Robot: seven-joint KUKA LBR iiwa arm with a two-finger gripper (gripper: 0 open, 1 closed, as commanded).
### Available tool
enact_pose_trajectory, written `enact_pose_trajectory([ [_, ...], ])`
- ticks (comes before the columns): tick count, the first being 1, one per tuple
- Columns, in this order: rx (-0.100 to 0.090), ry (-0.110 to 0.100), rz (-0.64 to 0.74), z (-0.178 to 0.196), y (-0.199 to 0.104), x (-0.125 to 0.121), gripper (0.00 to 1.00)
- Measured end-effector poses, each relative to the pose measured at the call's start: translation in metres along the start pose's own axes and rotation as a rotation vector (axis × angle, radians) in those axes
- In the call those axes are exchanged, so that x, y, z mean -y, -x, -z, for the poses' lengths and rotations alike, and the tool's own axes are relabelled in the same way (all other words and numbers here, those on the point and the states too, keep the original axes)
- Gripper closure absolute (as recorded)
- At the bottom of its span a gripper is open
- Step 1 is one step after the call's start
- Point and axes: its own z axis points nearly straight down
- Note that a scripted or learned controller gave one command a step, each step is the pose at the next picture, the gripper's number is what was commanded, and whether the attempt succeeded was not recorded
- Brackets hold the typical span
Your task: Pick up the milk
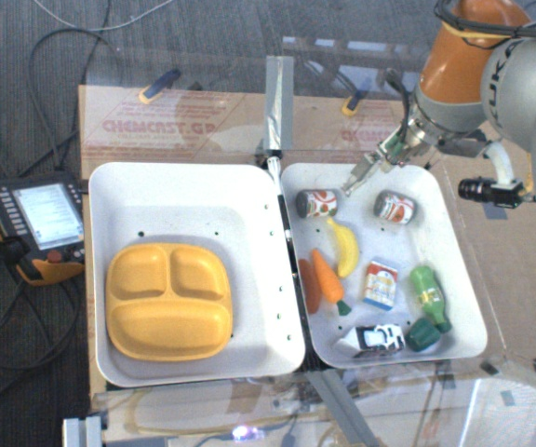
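Hovering gripper (359, 177) above right bin (454, 240), empty

Bench setting. A grey carpeted floor (184, 45) is crossed by thin cables (73, 21). A brown cardboard sheet (180, 124) is laid across the bench top, and a handheld control pendant (37, 220) is seen at left.

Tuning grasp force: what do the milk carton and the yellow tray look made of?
Milk carton: looks like printed cardboard or plastic, matte, flat faces, sharp edges; can't settle which. Yellow tray: likely moulded plastic, smooth, soft sheen, rounded compartments.
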Motion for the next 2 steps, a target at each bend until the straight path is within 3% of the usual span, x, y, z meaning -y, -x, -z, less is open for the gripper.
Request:
enact_pose_trajectory([
  [1,-0.001,0.000,0.117,-0.106,0.002,0.060,0.00],
  [2,-0.014,-0.005,0.064,-0.109,0.060,0.034,0.00],
])
